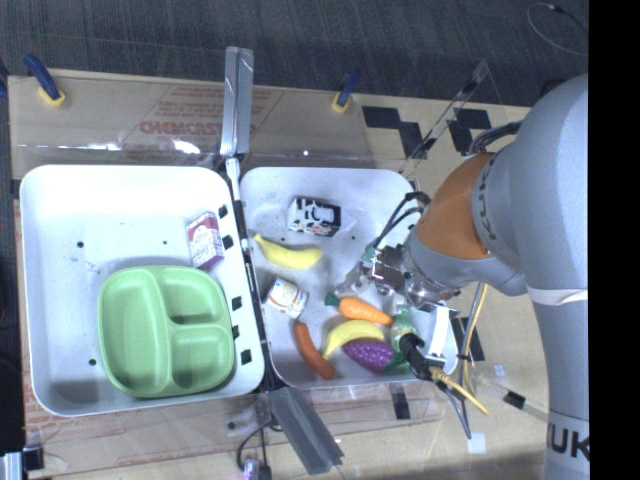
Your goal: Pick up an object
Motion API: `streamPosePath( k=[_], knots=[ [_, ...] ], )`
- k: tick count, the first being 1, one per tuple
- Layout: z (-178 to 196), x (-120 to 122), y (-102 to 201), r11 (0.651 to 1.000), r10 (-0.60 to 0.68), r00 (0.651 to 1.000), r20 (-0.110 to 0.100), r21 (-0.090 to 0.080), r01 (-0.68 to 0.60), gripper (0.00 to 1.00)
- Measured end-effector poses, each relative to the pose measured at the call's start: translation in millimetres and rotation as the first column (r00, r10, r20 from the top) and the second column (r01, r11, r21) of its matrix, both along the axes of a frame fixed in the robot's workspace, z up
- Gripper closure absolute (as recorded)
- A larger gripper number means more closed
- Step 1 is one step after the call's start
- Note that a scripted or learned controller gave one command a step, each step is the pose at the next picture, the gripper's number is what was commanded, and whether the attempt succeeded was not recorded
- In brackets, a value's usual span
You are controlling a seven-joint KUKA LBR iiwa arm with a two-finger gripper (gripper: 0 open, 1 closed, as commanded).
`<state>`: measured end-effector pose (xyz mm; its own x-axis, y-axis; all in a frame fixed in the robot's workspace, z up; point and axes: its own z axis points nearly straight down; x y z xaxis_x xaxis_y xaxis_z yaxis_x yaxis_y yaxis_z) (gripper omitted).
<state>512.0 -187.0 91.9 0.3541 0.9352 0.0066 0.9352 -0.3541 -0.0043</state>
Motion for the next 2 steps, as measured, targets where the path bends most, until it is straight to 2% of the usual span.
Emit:
streamPosePath(
  k=[1,2],
  knots=[
    [9.1,-0.2,0.0,1.000,0.003,1.000,-0.003,0.000,-0.003,1.00],
    [9.0,-0.4,-0.2,1.000,0.002,1.000,-0.003,0.000,-0.002,0.00]
  ],
)
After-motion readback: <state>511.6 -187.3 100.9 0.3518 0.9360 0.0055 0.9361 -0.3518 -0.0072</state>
